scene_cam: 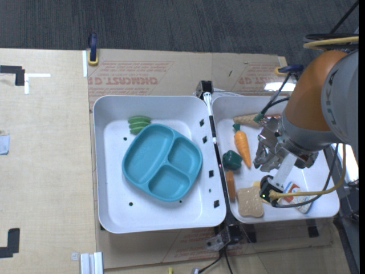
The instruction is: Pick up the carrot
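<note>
Here a pale wooden bench (45, 170) fills the left of the frame, with brown cardboard (148, 76) laid under two white bins and dark grey carpet (171, 13) across the top. A blue clamp (92, 45) pins the cardboard's upper left corner.

The left bin (108, 210) sits mid-frame and holds a blue divided plate (162, 161), with a green pod (138, 123) just beside the plate's upper left edge.

The right bin (325, 207) holds the carrot (243, 146) in its upper left part. Its long axis runs nearly top to bottom of the frame, slightly slanted; the green stem end points to the top, the narrow tip to the bottom and a little right. Near its left side lies a dark green piece (231, 160), and lower down a slice of bread (250, 201).

The arm (319, 96) comes in from the right. The gripper (266, 158) hangs just right of the carrot; whether its parts are apart or together cannot be told, and nothing is seen in it.
</note>
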Controlling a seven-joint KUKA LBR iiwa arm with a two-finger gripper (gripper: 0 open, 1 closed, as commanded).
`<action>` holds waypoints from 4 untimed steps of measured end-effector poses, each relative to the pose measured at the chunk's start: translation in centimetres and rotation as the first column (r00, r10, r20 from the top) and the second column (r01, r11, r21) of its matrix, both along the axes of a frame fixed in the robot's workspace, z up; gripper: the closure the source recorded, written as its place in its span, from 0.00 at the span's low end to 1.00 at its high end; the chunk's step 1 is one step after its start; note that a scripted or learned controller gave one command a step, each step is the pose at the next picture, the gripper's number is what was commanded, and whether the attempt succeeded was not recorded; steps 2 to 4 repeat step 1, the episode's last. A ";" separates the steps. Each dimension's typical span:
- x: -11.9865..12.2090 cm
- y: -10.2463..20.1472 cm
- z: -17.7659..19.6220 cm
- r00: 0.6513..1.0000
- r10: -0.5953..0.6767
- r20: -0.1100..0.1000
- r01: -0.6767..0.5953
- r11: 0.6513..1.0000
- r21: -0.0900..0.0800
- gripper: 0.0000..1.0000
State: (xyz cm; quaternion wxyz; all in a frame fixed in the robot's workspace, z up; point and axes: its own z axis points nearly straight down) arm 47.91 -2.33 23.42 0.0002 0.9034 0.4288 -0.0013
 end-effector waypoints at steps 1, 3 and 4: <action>3.1 4.7 1.4 0.985 -0.172 -0.001 0.172 0.985 -0.001 1.00; 3.1 4.7 1.4 0.985 -0.172 -0.001 0.172 0.985 -0.001 1.00; 3.1 4.7 1.4 0.985 -0.172 -0.001 0.172 0.985 -0.001 1.00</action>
